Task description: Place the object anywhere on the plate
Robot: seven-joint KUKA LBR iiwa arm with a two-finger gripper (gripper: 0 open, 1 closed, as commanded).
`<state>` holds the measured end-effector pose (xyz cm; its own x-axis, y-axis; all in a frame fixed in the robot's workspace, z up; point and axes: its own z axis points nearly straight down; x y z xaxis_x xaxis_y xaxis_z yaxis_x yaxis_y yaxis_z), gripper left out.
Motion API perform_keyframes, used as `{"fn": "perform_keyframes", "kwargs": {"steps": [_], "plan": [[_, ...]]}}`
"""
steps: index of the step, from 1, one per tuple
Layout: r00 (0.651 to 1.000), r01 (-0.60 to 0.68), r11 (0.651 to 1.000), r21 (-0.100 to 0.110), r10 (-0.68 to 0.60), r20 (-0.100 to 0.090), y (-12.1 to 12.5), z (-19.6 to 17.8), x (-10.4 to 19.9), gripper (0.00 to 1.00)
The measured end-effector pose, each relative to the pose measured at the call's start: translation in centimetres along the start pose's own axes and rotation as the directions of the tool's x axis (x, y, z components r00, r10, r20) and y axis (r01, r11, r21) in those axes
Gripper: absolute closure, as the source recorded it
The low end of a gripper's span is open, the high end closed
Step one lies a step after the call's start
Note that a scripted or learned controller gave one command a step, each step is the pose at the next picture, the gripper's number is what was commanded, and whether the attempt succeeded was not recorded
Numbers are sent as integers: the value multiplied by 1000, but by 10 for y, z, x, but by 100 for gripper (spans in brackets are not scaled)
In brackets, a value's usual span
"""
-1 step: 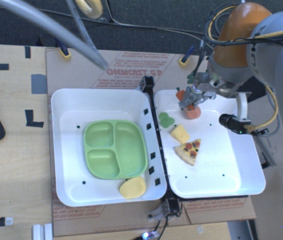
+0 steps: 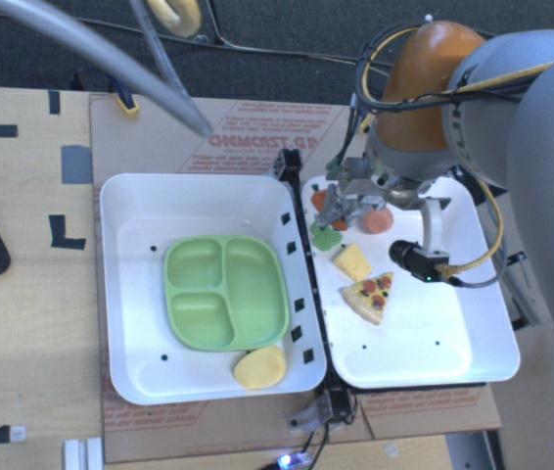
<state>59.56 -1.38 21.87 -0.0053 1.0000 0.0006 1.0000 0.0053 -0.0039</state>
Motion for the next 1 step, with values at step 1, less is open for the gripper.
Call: {"fn": "perform_keyframes", "kwargs": {"steps": [1], "plan": [[1000,-1,1000,0,1,1,-16,7,46,100]]}}
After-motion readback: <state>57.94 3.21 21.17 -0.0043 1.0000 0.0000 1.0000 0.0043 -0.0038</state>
